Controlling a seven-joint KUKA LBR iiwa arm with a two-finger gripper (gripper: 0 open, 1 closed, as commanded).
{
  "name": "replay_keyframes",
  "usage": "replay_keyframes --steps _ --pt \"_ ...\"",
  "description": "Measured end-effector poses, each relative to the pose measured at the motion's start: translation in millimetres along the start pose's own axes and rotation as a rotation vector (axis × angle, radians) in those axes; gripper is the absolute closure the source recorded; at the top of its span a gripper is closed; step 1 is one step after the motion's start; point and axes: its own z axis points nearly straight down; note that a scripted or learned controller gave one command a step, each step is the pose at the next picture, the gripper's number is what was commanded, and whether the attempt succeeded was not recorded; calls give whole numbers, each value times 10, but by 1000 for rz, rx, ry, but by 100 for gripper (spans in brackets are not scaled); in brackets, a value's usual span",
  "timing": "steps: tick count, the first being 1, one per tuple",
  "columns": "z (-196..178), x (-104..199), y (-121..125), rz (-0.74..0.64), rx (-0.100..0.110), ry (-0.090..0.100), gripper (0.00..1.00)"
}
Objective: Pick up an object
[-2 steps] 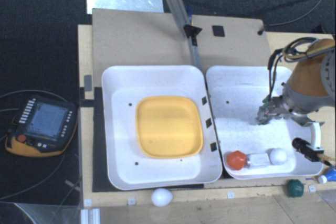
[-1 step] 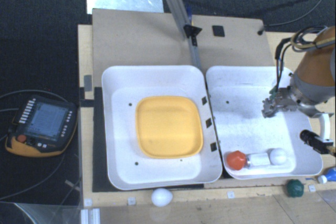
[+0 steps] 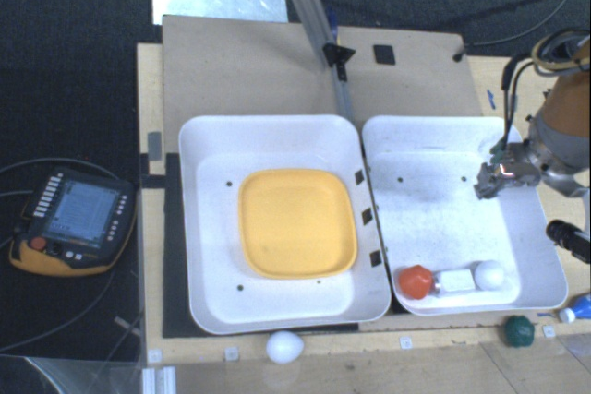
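Two white bins, arm at right bin's far-right wall, nothing seen in its grip.
Left bin [image 3: 199,198] holds a yellow square plate [image 3: 297,222]. White egg [image 3: 284,347] lies on bench just below it. Right bin [image 3: 434,198]: orange ball [image 3: 416,281], white block [image 3: 454,281], white ball [image 3: 489,274] in a row along near wall. Gripper [image 3: 489,180] over right rim, well apart from them; can't tell its opening.

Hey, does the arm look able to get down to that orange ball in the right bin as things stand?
Probably yes. The pincer hangs over the right bin, and the bin floor between it and the orange ball is bare. The ball sits in the near-left corner beside a white block, which may crowd the grasp.
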Motion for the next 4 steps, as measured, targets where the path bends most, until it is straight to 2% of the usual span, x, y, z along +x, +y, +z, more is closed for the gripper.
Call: replay_keyframes --steps 1,3,4 --pt "-461 12 89 -1 0 0 100" --pt "-495 1231 221 -5 4 2 100" --pt "-526 1671 283 -4 3 2 100"
